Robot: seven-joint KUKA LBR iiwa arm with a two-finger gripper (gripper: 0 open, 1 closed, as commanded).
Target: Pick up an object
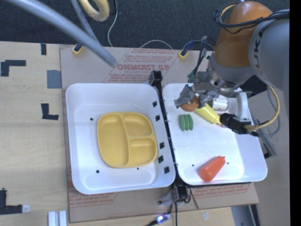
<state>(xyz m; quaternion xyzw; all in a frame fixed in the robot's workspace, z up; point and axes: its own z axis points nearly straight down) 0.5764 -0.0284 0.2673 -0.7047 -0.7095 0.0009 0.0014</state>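
My gripper (187,98) is low over the far left part of the right bin (249,173). Right under it, partly hidden, lies a small orange round thing (189,106). A yellow elongated object (209,113) lies just right of it, close to the wrist. A green ridged piece (186,122) rests a little nearer the front, apart from the gripper. An orange-red carrot-like object (212,168) lies near the bin's front edge.
The left bin (77,102) holds a yellow divided plate (127,139). A black divider (162,126) runs between the bins. A grey pole (61,20) slants across the upper left. Cables (244,125) trail off the wrist over the right bin's right side.
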